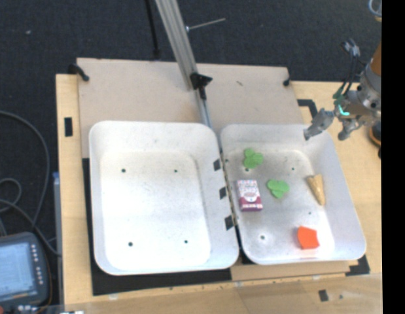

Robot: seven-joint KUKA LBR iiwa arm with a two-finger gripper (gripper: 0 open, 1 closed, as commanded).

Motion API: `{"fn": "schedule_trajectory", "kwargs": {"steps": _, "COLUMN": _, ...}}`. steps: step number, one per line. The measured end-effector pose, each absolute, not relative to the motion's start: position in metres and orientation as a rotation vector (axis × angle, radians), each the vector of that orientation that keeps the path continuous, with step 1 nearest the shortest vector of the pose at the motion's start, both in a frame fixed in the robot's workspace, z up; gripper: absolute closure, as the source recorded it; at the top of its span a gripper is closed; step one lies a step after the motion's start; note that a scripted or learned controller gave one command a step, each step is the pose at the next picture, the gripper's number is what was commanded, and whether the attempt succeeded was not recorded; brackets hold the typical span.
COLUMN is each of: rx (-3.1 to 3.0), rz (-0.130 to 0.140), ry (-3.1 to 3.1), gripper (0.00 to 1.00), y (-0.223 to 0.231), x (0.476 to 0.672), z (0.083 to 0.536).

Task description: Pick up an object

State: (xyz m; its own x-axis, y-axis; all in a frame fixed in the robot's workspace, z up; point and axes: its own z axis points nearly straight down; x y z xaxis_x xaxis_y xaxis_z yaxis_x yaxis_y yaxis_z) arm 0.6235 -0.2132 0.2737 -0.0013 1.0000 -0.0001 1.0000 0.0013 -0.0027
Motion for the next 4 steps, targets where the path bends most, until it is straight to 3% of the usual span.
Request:
{"fn": "schedule_trajectory", "kwargs": {"steps": 1, "rx": -2.219, "rz": 0.002, "ry": -2.228, "gripper": 0.0, "y": -0.214, "x": 0.624, "z": 0.277}}
{"fn": "schedule_trajectory", "kwargs": {"steps": 2, "rx": -2.214, "rz": 0.005, "ry": -2.227, "gripper": 0.0, "y": -0.214, "x": 0.634, "z": 0.222}}
{"fn": "schedule_trajectory", "kwargs": {"steps": 4, "rx": -2.222, "rz": 0.004, "ry": -2.22, "gripper": 0.0, "y": -0.217, "x": 0.622, "z": 0.131}}
